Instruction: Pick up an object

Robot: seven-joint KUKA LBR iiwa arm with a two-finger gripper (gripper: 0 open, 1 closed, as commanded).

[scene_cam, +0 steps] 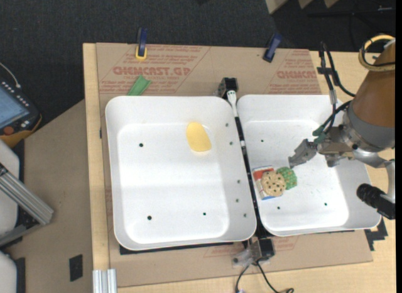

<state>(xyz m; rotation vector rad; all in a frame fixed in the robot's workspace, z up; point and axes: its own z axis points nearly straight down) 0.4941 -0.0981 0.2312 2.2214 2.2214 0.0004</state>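
Jaws (pixel 301 153): hanging in the right bin (pixel 352 219), right of centre; impossible to tell how far apart, nothing seen between them.
Cookie toy (pixel 272 185): lying lower left in the right bin, touching a green piece (pixel 288 176), just below-left of the jaws.
Handling: probably light and stiff, a bumpy tan disc with dark spots; gripping across its rim seeming best.
Yellow lump (pixel 198 137): resting in the left bin (pixel 125 178), upper middle; smooth, rounded, possibly slippery.
Bins: shallow glossy white plastic, sitting on a cardboard-covered worktop (pixel 188 65).
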